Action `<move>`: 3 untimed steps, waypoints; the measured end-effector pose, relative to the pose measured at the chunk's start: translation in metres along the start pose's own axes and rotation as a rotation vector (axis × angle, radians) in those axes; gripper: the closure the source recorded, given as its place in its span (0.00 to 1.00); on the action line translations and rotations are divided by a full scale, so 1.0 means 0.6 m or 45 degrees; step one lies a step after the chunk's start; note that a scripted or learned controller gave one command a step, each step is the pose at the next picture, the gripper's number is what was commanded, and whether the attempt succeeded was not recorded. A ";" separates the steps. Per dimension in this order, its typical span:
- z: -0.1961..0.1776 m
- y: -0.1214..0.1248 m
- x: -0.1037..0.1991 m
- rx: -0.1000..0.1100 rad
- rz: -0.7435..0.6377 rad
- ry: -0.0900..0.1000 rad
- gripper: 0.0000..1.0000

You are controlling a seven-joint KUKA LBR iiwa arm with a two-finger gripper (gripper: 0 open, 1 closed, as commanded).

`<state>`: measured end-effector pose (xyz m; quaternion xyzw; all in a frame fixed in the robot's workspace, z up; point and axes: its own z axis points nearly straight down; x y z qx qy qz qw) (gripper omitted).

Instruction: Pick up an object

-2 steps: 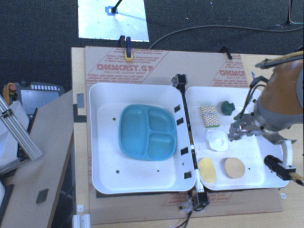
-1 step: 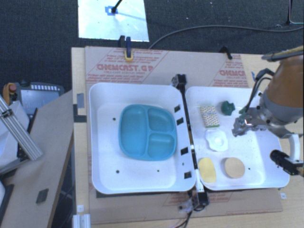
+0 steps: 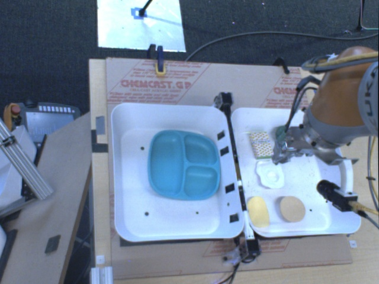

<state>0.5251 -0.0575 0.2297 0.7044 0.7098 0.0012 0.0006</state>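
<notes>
- Fried egg [image 3: 271,177], a flat white toy piece, lies on the floor of the right bin [image 3: 308,220], just below the gripper [image 3: 280,152] and apparently the piece nearest it; judged the likely target, though the task names none.
- Cracker [image 3: 260,144], speckled and roughly rectangular, lies just left of the gripper; its long axis runs up and down the view, tilted slightly.
- Yellow piece [image 3: 257,210] sits near the bin's lower left wall, its long axis also running up and down the view; round tan piece [image 3: 291,209] lies beside it to the right, with no evident long axis.
- Egg outline is irregular, slightly longer across the view; no clear pointing direction can be read.
- Gripper is low over the right bin; whether it is open or closed cannot be told, and nothing is seen held in it.
- Progress, as judged: approach only. Every piece rests on the bin floor; grasp and lift remain.
- Left bin [image 3: 127,123] holds a blue divided plate [image 3: 182,164], well apart from the gripper.
</notes>
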 end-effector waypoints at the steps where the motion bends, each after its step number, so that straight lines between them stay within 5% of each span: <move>1: 0.007 0.033 0.096 0.000 -0.003 0.002 1.00; 3: 0.016 0.068 0.276 0.002 -0.002 0.001 1.00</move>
